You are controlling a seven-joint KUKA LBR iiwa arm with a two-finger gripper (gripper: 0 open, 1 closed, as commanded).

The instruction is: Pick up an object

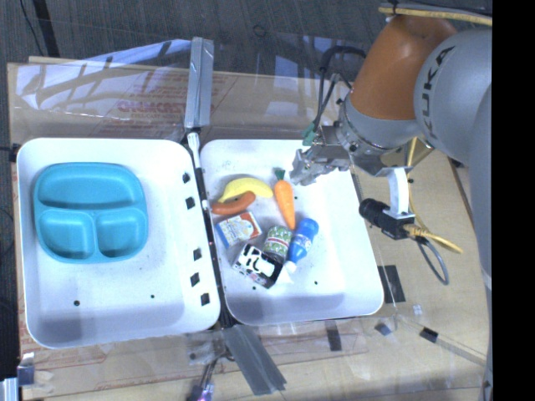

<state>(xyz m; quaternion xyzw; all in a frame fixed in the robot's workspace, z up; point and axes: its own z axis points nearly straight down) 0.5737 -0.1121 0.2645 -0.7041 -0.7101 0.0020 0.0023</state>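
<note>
Left shallow white bin holds a blue compartment tray. Right white bin holds a yellow banana and orange carrot; gripper above, grip state unclear.

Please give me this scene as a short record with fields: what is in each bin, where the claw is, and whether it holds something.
left bin: blue divided tray
right bin: banana, carrot, blue bottle, small can, black-and-white box, red sausage-shaped item, small printed packet
claw: over the right bin's far side, just right of the carrot's top end
claw holding something: nothing seen between its fingers
arm: enters from the view's right
</note>
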